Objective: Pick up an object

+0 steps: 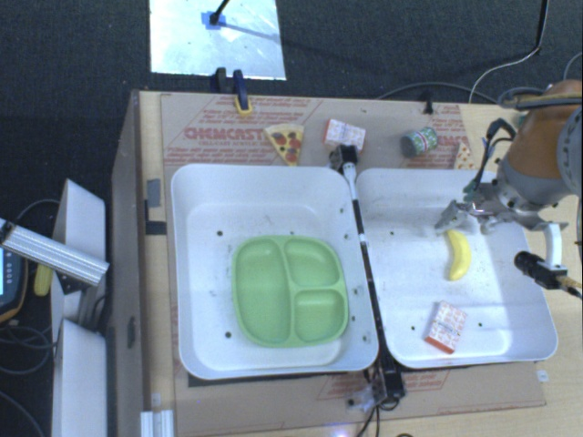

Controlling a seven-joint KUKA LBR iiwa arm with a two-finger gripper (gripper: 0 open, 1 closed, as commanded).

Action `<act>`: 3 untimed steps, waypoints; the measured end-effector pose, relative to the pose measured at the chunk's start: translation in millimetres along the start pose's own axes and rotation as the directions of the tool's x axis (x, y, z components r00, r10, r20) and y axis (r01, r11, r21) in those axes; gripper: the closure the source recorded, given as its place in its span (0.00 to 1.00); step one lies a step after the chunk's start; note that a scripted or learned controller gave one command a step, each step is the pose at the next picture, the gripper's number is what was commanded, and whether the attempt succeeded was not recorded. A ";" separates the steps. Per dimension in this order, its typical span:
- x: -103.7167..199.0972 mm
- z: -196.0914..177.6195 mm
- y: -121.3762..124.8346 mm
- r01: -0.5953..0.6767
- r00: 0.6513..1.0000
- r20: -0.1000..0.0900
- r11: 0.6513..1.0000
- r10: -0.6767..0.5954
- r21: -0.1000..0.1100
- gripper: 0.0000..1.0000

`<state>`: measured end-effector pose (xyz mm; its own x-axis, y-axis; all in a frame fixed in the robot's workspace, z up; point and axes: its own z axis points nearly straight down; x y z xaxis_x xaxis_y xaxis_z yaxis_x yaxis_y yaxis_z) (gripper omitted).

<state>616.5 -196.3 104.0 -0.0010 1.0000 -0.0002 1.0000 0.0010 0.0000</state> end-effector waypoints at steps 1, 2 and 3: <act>-7.3 19.5 -24.7 0.000 1.000 0.001 1.000 0.000 -0.001 0.00; -7.5 8.4 -23.6 0.001 1.000 0.001 1.000 -0.001 -0.005 1.00; 91.2 -64.2 11.4 0.003 1.000 -0.001 1.000 -0.003 -0.005 1.00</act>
